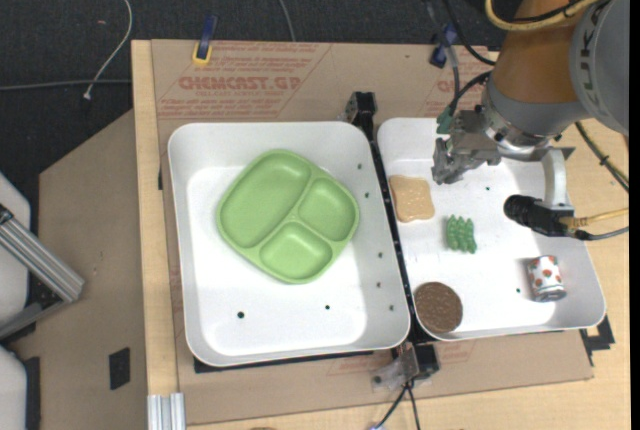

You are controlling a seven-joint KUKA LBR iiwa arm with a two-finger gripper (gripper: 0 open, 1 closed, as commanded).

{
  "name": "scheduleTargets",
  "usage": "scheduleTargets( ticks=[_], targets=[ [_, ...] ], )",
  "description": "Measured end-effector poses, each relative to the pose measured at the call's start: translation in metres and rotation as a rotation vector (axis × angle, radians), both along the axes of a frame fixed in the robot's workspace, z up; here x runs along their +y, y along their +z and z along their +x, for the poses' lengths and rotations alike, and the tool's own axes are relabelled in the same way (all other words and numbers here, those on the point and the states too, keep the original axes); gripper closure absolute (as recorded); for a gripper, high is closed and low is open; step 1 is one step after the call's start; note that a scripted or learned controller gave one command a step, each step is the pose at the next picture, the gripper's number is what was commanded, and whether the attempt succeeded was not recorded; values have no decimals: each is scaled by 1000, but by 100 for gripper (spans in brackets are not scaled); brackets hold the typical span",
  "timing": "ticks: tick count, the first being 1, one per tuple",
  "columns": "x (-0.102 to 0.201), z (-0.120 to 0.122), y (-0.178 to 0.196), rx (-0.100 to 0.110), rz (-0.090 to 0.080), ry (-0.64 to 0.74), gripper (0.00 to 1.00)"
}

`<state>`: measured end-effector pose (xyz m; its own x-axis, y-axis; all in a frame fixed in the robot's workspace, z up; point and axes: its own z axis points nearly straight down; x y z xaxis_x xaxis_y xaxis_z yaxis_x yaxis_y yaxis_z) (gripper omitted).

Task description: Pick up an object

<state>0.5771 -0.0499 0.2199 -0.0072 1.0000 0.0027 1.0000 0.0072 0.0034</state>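
The right bin (pixel 560 318) holds a tan slice of toast (pixel 411 198), a small green bunch of grapes (pixel 459 233), a round brown cookie (pixel 438 306) at the front rim and a small white can with red marks (pixel 545 278). My gripper (pixel 450 163) hangs over the back left of this bin, just right of and behind the toast. I see nothing between its fingers. A green divided plate (pixel 288 215) lies in the left bin (pixel 200 318).
A black clamp (pixel 361 107) sits at the back where the two bins meet. A black cylinder with a yellow cable (pixel 535 214) juts in from the right above the can. The bins rest on a cardboard sheet (pixel 160 98).
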Motion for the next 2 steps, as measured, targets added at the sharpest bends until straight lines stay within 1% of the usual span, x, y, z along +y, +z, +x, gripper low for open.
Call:
scheduleTargets(
  ticks=[1,2],
  targets=[
    [59,8,10,1,-1,0,100],
    [118,10,17,2,0,0,100]
  ],
)
